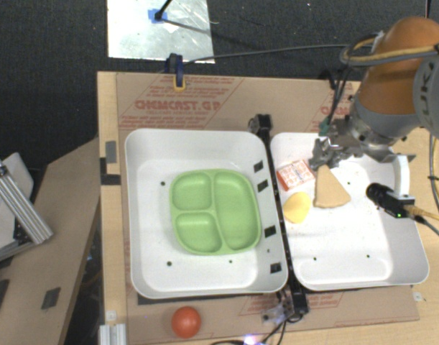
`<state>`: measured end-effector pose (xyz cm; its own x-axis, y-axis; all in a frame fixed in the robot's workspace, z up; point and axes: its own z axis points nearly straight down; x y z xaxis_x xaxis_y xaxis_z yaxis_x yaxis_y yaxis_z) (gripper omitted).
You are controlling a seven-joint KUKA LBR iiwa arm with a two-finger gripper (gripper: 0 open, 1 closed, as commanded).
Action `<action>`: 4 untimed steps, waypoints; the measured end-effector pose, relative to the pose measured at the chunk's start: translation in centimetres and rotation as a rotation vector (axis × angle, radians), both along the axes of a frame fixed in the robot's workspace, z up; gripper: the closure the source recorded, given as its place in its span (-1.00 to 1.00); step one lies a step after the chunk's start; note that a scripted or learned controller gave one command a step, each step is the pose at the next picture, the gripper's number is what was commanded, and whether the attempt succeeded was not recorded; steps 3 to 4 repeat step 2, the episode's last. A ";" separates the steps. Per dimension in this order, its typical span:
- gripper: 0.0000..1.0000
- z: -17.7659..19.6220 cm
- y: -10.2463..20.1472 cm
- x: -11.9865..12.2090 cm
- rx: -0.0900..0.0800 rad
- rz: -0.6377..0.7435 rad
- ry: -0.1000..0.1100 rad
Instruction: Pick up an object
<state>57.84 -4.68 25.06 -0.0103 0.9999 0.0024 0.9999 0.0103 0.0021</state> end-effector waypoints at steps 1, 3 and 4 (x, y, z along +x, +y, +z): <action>1.00 -1.2 5.3 -0.3 -0.001 -0.001 0.001; 1.00 -0.4 10.9 0.3 0.000 0.001 0.000; 1.00 -0.4 10.9 0.3 0.000 0.001 0.000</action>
